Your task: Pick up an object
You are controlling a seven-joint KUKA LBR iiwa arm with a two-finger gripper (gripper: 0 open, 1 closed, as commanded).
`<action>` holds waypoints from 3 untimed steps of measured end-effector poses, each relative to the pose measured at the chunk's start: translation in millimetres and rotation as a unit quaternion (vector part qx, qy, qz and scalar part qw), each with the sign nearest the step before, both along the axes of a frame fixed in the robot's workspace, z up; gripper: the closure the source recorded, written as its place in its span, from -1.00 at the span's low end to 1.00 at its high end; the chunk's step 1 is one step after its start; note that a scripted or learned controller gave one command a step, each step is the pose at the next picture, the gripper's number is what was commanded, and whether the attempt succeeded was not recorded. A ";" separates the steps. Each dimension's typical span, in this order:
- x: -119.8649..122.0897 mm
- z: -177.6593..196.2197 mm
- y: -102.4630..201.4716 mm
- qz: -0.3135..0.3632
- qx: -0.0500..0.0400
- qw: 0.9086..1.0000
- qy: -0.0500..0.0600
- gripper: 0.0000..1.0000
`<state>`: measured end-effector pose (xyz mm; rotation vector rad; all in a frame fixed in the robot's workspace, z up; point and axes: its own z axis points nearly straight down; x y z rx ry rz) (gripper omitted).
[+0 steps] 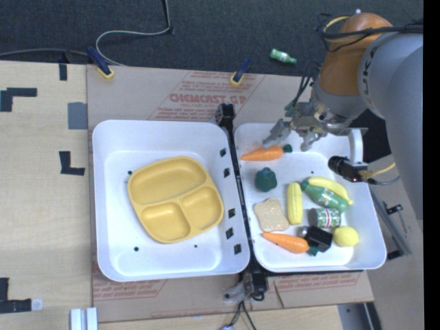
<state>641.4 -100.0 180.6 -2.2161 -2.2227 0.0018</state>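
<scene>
Bright, even overhead light; slightly soft focus.

floor: dark carpet [206,12] up top, a thin cable [130,34] looping over it
table: light wood [38,205], black tape marks [17,98]
cover: printed cardboard sheet [192,98], blue-yellow clamps [100,64] at its back edge
light: even, soft

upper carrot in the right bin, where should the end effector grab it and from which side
Probably best at the thick orange middle of the upper carrot, coming straight down from above. It lies flat on the floor of the right bin, long axis running left-right with its green tip to the right, so closing across the narrow width fits. The end effector hovers just above its right end.
</scene>
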 end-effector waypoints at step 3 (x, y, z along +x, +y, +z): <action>-52.3 4.1 51.6 0.000 0.000 1.000 -0.002 1.00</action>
